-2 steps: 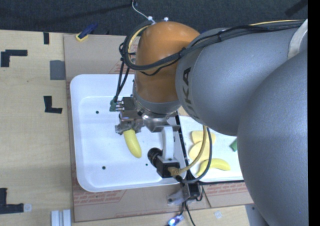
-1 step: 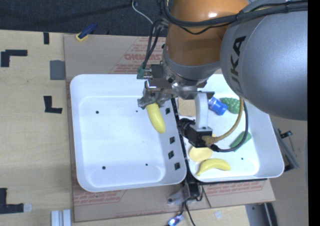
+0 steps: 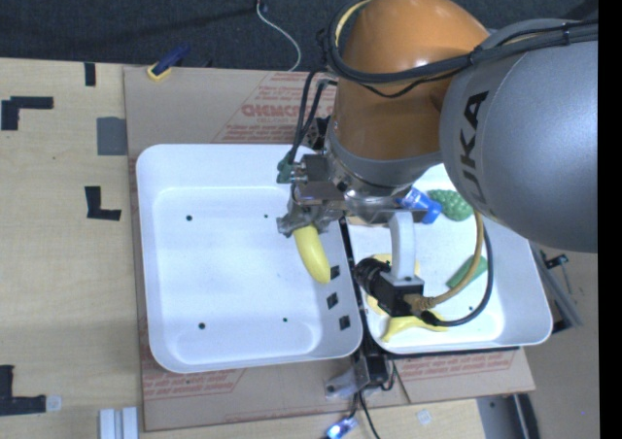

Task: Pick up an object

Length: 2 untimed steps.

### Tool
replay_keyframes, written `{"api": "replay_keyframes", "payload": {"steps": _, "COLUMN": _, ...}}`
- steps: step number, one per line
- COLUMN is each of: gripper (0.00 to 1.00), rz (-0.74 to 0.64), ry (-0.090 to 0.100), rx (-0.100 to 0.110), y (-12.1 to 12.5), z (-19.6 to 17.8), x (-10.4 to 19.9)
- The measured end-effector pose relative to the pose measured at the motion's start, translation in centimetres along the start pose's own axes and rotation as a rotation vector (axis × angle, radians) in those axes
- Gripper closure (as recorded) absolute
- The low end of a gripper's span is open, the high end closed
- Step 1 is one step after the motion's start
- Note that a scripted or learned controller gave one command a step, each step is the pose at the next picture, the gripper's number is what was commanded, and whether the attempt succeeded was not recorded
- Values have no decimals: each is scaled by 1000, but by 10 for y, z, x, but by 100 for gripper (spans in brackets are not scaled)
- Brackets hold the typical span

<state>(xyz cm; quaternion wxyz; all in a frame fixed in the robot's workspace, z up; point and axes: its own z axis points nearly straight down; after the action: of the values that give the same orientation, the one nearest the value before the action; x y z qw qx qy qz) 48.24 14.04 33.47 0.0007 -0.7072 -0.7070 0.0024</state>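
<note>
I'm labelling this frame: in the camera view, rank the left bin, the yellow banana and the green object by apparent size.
1. left bin, largest by far.
2. yellow banana, partly under the gripper.
3. green object, mostly hidden by the arm, so its rank is unsure.

The grey arm (image 3: 525, 136) enters from the right, its orange band (image 3: 408, 68) bulking above the wrist. The pincer (image 3: 309, 233) points downward at the left of the wrist, its fingers closed around a yellow banana (image 3: 313, 254).
</note>
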Motion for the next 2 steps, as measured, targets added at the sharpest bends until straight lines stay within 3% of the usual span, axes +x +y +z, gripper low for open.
{"api": "replay_keyframes", "payload": {"steps": 1, "gripper": 100, "rz": -6, "ry": 0, "rx": 1, "y": 0, "z": 35, "x": 60}}
{"api": "replay_keyframes", "payload": {"steps": 2, "gripper": 100, "rz": -4, "ry": 6, "rx": -12, "y": 1, "z": -60, "x": 62}}
